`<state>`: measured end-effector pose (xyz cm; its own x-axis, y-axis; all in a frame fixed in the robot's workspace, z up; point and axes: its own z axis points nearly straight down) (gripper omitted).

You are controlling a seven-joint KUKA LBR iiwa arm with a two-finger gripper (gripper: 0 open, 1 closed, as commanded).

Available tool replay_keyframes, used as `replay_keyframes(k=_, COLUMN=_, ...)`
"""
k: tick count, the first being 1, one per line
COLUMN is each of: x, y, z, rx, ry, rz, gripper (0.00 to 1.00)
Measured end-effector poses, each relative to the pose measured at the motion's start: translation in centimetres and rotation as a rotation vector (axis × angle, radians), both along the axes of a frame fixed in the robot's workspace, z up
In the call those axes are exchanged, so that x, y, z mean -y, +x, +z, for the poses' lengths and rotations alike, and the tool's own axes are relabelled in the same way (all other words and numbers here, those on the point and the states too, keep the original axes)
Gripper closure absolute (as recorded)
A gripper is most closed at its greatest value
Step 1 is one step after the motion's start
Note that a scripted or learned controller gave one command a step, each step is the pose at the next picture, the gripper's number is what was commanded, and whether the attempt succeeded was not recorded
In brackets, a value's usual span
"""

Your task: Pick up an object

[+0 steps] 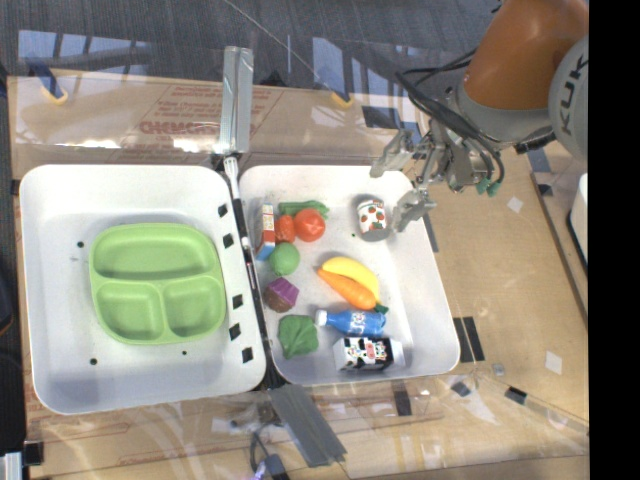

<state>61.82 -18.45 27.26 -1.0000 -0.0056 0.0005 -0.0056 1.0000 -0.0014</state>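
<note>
The gripper [425, 183], its grip state hidden from me, should drop straight onto the little can [371, 217] just left.

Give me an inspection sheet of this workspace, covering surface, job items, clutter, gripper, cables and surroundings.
Surface: two shallow white plastic bins, left bin and right bin, side by side on a tan bench.
Job's things: in the right bin lie a yellow toy banana touching an orange toy carrot, a red toy tomato, a purple block, a blue bottle and a black-and-white carton.
Clutter: a green three-compartment plastic tray in the left bin.
Gripper: two-finger gripper at the right bin's far right corner, beside a small spotted cup.
Cables: dark cables loop along the wrist.
Surroundings: dark grey carpet beyond the bench.
</note>
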Motion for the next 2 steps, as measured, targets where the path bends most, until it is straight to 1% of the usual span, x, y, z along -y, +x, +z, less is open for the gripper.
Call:
replay_keyframes(k=1, x=-0.2, y=2.7, z=-18.1, rx=-0.001, ry=0.002, rz=0.175, gripper=0.0)
replay_keyframes(k=2, x=-1.1, y=-2.2, z=-17.9, rx=0.002, ry=0.001, rz=0.051, gripper=0.0)
